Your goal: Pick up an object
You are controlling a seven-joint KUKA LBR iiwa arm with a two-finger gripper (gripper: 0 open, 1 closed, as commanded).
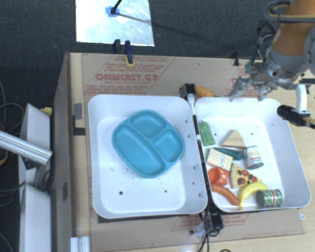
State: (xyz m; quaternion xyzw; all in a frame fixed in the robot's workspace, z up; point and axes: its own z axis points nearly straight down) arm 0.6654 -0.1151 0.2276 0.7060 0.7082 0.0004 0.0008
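My gripper [250, 91] hangs above the back rim of the right bin [289, 135], open, with nothing between its fingers. Below it, in that bin's front half, lie several toy foods: a green block [206, 133], a tan wedge [233, 139], a checkered cracker [219, 158], a small can [253, 156], a red pepper [218, 176], a pizza slice [240, 176], a banana [250, 190] and a green can [269, 197]. None of them touches the gripper.
The left bin [110, 193] holds a blue divided plate [148, 142]. An orange object [204, 92] lies on the cardboard behind the bins' shared wall. The back part of the right bin's floor is bare. A metal sheet [115, 14] lies far behind.
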